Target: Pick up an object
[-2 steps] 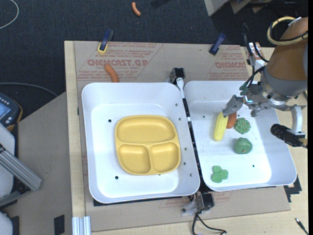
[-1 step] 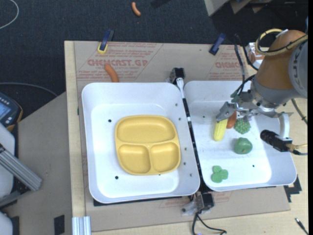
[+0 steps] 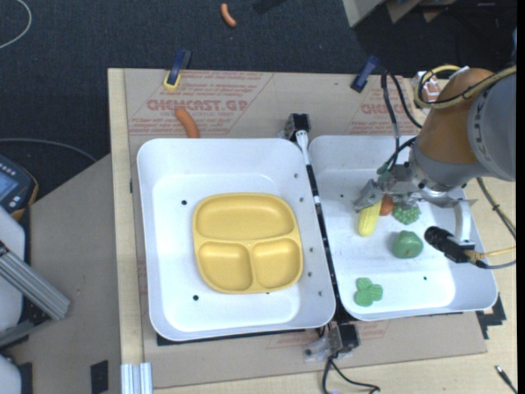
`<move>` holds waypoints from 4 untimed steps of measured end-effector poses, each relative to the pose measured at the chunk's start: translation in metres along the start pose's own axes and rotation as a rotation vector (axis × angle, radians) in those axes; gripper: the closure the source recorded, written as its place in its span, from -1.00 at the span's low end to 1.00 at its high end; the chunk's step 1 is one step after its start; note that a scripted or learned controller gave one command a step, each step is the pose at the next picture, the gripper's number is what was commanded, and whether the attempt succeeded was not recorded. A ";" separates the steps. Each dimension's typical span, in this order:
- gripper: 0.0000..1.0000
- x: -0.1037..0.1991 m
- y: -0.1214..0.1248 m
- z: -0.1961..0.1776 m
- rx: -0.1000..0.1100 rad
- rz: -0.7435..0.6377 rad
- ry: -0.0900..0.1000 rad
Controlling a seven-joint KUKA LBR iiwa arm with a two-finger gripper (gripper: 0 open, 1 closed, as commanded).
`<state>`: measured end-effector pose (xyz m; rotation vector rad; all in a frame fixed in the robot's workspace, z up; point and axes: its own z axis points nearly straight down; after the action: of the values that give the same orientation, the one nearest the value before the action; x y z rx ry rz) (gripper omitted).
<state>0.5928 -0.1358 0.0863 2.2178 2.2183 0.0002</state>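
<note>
Nothing lifted yet. Gripper (image 3: pixel 392 197) down in right bin (image 3: pixel 435 295), among yellow corn (image 3: pixel 368 219) & green items; grip state can't tell. Grasp & lift left.

Right bin (image 3: pixel 435 298): the arm (image 3: pixel 459 130) is reaching in from the right and covering the upper right part of the floor. Crowding just below the wrist are the yellow corn (image 3: pixel 368 219), a small green piece (image 3: pixel 404 214) and the green round fruit (image 3: pixel 405 245); the green cluster (image 3: pixel 368 292) is lying apart near the front wall. Bare floor is showing along the left side and front right. Left bin (image 3: pixel 164 220): the yellow divided tray (image 3: pixel 246 242) is occupying the centre, leaving a bare margin all around
</note>
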 end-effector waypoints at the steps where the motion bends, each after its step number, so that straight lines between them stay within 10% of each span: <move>1: 1.00 -0.003 0.003 -0.016 -0.012 0.002 -0.006; 3: 1.00 -0.007 0.008 -0.134 -0.005 -0.001 0.001; 4: 1.00 0.050 0.002 -0.145 0.003 -0.006 0.006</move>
<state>0.5946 -0.0856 0.2313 2.2155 2.2297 0.0026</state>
